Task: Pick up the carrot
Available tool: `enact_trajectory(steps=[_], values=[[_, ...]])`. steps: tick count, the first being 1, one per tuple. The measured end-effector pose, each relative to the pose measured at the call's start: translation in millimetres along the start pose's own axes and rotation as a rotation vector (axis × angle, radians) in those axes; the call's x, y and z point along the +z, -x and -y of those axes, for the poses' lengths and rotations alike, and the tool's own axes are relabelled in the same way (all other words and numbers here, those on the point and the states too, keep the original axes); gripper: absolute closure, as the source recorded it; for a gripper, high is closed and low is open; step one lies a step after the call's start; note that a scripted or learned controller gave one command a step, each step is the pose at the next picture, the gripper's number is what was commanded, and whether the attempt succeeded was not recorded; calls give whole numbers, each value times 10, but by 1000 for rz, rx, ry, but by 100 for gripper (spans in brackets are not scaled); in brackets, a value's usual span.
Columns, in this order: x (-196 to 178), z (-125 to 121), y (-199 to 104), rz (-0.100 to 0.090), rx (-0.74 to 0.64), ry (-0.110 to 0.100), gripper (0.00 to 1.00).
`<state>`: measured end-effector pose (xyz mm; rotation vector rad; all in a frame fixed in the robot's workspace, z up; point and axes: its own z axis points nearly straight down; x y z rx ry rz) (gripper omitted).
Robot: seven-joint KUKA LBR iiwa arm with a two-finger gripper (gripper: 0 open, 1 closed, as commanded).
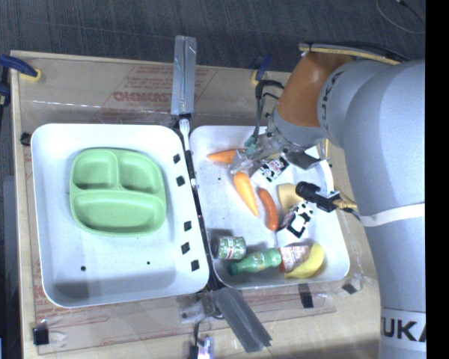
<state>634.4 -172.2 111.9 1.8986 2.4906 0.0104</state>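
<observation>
While nothing's clearly grabbed yet, left bin point(52, 275): just a green divided plate point(118, 193), no trouble there.
carrot point(245, 191): lying slanted in the right bin point(209, 208), nearer its left wall.
mix-up risk: a smaller orange piece point(223, 155) sits by the far edge, and a reddish sausage-looking thing point(269, 209) lies just beside the carrot. I'd guess it's easy to nab the wrong one.
gripper point(258, 152): low at the bin's far edge, beside that smaller piece. Can't tell if it's open or closed.
surface point(97, 81): pale wood board, blue clamp point(19, 66) at the far-left corner.
room: dark carpet point(97, 13) all around.
</observation>
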Motion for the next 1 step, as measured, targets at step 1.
enact_trajectory(steps=[1], values=[[-832, 235, -397, -4, 23, -12, 100]])
